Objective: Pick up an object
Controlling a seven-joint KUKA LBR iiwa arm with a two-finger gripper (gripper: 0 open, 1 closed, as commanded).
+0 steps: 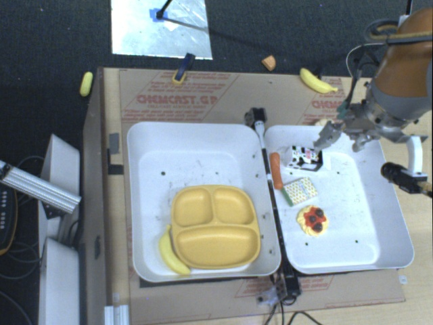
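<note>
The right bin [379, 239] holds an orange carrot-like stick [275, 170] along its left wall. Beside it lie a small black-and-white item [304, 157], a green checkered piece [300, 190] and a yellow toy with red spots [313, 220]. My gripper [342, 139] hangs over the bin's far edge, to the right of the black-and-white item. Its fingers are spread, it stands open, and nothing is between them.
The left bin [155, 147] carries a yellow divided tray [215, 225] with a banana [170, 252] at its near-left corner. On the bench behind the bins lie another banana [316, 81], an orange chunk [269, 62], a yellow piece [86, 83] and a blue-yellow clip [183, 68].
</note>
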